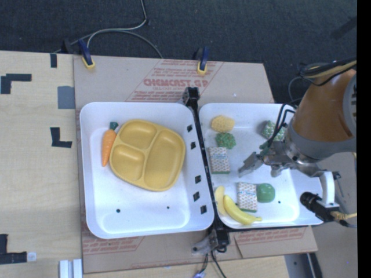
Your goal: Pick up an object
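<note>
Green round object (266, 192) just below claw (255, 162), apart

Two white bins (95, 213) of smooth, faintly glossy plastic, yellow divided tray (148, 154) matt plastic, banana (239, 212) and carrot (107, 146) smooth moulded plastic, cardboard sheet (168, 80) matt with red print, bench top (32, 172) pale wood-grain, floor (232, 16) dark rough carpet.

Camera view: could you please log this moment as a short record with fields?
left bin: yellow tray, carrot left of it
right bin: banana, two packets, broccoli, yellow lump, green ball
gripper: over right bin, between the packets, holding nothing visible
arm: reaches in from the right
</note>
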